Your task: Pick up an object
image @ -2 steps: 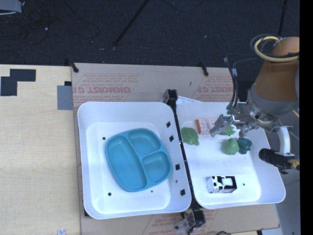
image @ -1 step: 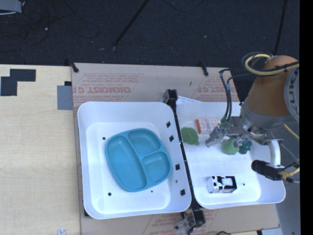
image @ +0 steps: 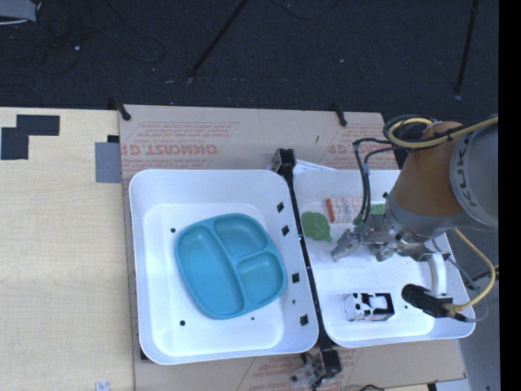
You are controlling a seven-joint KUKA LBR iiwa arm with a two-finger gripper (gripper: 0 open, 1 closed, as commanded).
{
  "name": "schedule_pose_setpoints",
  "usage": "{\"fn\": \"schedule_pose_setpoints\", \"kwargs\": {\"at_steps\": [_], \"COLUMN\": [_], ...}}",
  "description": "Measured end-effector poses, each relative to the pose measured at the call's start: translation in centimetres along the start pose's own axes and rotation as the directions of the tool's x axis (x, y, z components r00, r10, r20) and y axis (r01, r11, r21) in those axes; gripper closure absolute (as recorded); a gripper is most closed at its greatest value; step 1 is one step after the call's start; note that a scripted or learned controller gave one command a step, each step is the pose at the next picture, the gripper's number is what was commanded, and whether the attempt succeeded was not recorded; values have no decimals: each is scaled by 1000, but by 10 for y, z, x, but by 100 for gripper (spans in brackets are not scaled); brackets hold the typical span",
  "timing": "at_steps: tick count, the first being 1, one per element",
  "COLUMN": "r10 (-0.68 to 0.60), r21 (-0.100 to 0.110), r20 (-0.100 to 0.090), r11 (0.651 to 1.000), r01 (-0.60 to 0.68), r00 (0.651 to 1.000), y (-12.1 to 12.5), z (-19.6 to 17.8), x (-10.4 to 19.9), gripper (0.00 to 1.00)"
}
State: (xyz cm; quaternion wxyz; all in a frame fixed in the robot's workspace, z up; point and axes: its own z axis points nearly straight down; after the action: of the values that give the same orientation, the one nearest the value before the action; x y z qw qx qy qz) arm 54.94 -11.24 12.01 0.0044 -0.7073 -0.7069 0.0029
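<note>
Over on the left, the left bin (image: 155, 218) carries a blue divided plate (image: 229, 264), lying flat and well clear of the action. Across the black divider (image: 297, 251), the right bin (image: 383, 334) is where it happens: a green object (image: 317, 227) sits just beside the divider, a small packet with red on it (image: 343, 210) lies behind it, and a black-and-white object (image: 368, 306) rests near the front wall. The jaws (image: 364, 245) hang over the middle of this bin, between green object and black-and-white object, apparently spread and with nothing between them. This looks like the approach step, target not yet settled. Next comes lining up over one object and descending. The green object crowds the divider, so little room there; the black-and-white object has open floor around it, though the front wall is near.
</note>
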Motion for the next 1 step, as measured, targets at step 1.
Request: {"fn": "schedule_pose_setpoints", "kwargs": {"at_steps": [1], "r10": [0], "r21": [-4], "r20": [1], "r11": [1000], "r01": [0], "r00": [1000], "y": [-1], "z": [35], "x": [1], "gripper": [0]}}
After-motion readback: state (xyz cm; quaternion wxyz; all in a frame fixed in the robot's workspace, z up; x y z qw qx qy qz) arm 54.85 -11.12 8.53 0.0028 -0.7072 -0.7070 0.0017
